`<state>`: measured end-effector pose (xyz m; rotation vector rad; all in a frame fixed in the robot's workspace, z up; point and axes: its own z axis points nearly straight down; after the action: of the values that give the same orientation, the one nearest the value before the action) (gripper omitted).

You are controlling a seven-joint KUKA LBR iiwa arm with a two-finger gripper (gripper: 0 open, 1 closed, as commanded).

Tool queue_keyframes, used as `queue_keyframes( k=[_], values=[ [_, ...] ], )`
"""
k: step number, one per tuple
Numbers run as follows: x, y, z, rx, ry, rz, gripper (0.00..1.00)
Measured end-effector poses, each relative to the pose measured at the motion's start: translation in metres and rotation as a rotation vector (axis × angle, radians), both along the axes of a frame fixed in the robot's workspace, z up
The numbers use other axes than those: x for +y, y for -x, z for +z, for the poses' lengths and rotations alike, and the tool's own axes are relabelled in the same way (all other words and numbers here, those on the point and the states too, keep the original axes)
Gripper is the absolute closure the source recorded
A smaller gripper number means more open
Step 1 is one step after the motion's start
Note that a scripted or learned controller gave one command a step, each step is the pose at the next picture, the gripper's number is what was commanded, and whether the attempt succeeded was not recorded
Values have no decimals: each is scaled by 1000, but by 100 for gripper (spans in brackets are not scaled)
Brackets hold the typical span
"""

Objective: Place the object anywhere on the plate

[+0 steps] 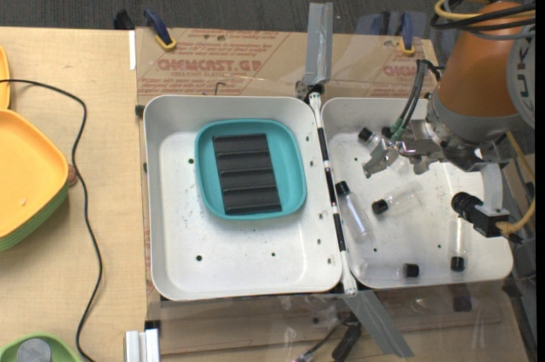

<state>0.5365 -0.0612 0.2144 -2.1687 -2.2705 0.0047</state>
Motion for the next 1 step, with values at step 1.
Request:
queue_keyframes(
  k=[1],
  values=[
    [-86,-2,24,-2,0,33,0]
  ],
)
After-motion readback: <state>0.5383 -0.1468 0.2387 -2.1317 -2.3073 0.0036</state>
